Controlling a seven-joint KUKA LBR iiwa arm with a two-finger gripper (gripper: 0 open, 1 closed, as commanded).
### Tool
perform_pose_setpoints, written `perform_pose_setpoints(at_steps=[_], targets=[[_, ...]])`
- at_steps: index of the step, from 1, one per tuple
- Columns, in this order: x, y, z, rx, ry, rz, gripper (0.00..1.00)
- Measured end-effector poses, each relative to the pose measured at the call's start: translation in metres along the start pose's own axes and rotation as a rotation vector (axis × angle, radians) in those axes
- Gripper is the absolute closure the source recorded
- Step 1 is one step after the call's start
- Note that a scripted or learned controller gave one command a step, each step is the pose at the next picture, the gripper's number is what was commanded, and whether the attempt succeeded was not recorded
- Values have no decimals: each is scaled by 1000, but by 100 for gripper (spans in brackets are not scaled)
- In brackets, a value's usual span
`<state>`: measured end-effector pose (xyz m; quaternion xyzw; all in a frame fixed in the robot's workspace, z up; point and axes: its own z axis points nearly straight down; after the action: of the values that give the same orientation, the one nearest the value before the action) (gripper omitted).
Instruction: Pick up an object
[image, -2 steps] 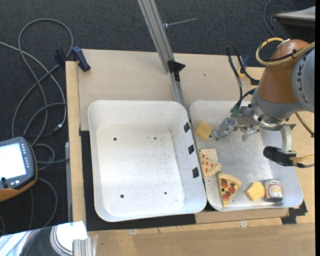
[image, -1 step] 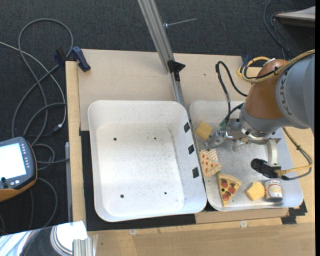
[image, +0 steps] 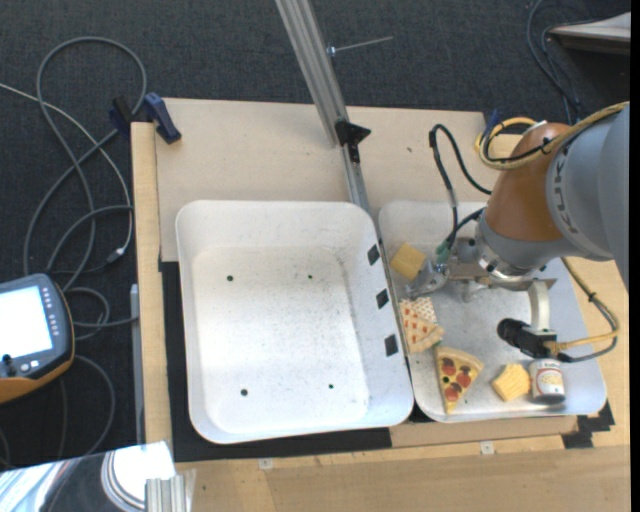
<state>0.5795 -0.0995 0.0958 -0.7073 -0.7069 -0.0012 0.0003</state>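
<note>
Two bins: wide white left bin (image: 280, 320); white right bin (image: 585, 350) under the grey arm (image: 585, 190)
Gripper (image: 432, 278): low by the right bin's left wall; opening hidden, cannot tell
Objects: tan cube (image: 407, 261) just beside gripper; waffle wedge (image: 421, 323); pizza slice (image: 456, 377); yellow cracker (image: 511, 381); small jar (image: 547, 381)

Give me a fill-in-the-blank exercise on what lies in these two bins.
1. All the toy food lies in the ____ bin.
2. The pizza slice bears ____ round toppings.
3. The small jar lies beside the ____ edge of its bin.
4. The claw hangs closest to the ____ block.

Missing: right; red; near; yellow
</note>
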Motion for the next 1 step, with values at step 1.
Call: perform_pose_setpoints(at_steps=[1], targets=[[0,1,-12,-5,0,0,100]])
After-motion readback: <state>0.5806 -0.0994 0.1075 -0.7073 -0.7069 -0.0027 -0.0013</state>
